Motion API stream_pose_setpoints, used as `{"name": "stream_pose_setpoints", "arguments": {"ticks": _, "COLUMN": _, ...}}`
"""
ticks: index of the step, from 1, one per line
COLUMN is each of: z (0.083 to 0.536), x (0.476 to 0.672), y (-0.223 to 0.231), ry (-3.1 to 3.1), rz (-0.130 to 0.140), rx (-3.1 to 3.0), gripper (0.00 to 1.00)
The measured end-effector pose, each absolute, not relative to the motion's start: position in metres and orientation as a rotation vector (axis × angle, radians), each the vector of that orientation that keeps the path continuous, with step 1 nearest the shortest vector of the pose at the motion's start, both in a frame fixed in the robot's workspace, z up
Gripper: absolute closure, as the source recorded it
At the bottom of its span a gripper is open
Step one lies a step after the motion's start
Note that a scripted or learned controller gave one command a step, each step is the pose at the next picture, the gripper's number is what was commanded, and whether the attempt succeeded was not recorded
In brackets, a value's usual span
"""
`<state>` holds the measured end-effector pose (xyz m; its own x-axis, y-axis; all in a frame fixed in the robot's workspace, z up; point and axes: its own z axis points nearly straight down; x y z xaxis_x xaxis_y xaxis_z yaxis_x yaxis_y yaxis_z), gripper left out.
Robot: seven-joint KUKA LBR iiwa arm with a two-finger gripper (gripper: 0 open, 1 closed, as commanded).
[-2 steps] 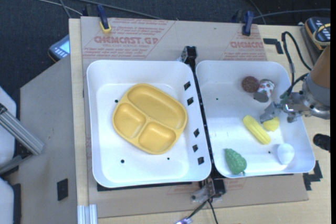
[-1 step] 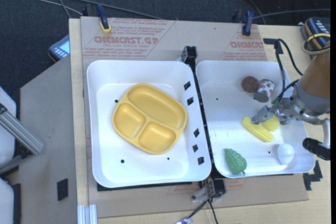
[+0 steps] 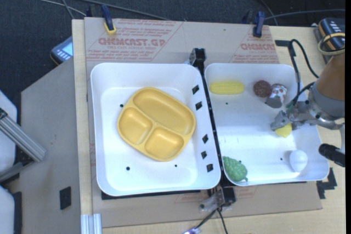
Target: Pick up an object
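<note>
The end effector (image 3: 283, 122) sits low over the right bin (image 3: 258, 172), near its right wall, reached in from the right on the grey arm with its orange band. Its grey fingers (image 3: 278, 121) point leftward and a small yellow object (image 3: 284, 130) lies directly under and against them; it looks pinched at the tips, but the view is too coarse to be sure, so whether the fingers are closed on it or merely touching it cannot be told.

Elsewhere in the right bin, a yellow corn cob (image 3: 226, 87) lies near the top left corner, a dark reddish-brown ball (image 3: 262, 87) sits to its right, and just beside that rests a small multicoloured object (image 3: 276, 93). A white egg-shaped object (image 3: 298, 160) lies near the lower right corner, and a green leafy toy (image 3: 235, 169) sits on the lower left rim.

The left bin (image 3: 107, 134) holds a yellow divided plate (image 3: 156, 123), lying flat at its middle. Both bins rest on the desk (image 3: 148, 35).
</note>
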<state>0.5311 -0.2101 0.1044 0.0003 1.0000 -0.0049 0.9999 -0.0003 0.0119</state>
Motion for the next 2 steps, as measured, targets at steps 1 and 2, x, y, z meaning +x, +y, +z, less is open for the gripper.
{"name": "stream_pose_setpoints", "arguments": {"ticks": 1, "z": 0.165, "x": 0.524, "y": -0.211, "ry": 2.218, "rz": 0.004, "rx": 2.217, "gripper": 1.00}}
{"name": "stream_pose_setpoints", "arguments": {"ticks": 2, "z": 0.208, "x": 0.525, "y": -0.209, "ry": 2.219, "rz": 0.004, "rx": 2.216, "gripper": 1.00}}
